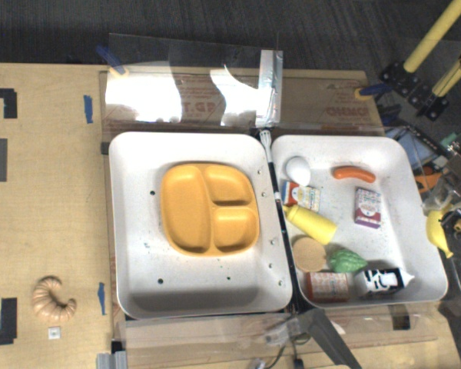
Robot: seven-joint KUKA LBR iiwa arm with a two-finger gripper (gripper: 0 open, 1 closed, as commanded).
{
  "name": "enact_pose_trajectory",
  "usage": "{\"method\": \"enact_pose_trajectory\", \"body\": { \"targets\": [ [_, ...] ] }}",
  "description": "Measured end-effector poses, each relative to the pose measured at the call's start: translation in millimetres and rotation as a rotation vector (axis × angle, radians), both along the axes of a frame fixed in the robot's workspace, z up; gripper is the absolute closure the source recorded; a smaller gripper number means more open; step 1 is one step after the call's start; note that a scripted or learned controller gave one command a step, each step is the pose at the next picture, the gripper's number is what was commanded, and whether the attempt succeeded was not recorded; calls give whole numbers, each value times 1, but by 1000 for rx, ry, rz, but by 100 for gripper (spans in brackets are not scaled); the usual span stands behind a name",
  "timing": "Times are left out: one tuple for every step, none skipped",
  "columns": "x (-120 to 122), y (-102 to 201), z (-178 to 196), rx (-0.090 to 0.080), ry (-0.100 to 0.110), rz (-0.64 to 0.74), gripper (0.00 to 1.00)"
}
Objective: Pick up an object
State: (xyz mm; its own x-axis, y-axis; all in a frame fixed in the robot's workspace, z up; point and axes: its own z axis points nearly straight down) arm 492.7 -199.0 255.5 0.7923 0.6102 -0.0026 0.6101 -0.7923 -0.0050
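Note:
The right bin point(412, 229) holds several small objects. A white ball point(296, 167) and an orange sausage-shaped piece point(353, 174) lie at the back. A small printed carton point(308, 197) and a maroon and white box point(367, 207) sit mid-bin. A yellow bottle point(311, 223) lies slanted near the left wall. At the front are a brown round piece point(308, 254), a green item point(346, 261), a can on its side point(329, 285) and a black and white bottle point(384, 279). In the left bin point(131, 206) rests a yellow divided plate point(207, 208).
A toy croissant point(54, 298) lies on the wooden bench at the lower left, outside the bins. A clear plastic sheet point(192, 91) stands behind the left bin. A yellow banana-like object point(438, 233) sits just beyond the right bin's right rim, among clutter.

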Motion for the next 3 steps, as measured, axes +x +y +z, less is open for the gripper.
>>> {"method": "enact_pose_trajectory", "body": {
  "targets": [
    [0,1,1,0,-1,1,0],
    [-11,19,-136,-4,-14,-304,0],
    [35,63,-169,-2,-8,-452,0]
  ]
}}
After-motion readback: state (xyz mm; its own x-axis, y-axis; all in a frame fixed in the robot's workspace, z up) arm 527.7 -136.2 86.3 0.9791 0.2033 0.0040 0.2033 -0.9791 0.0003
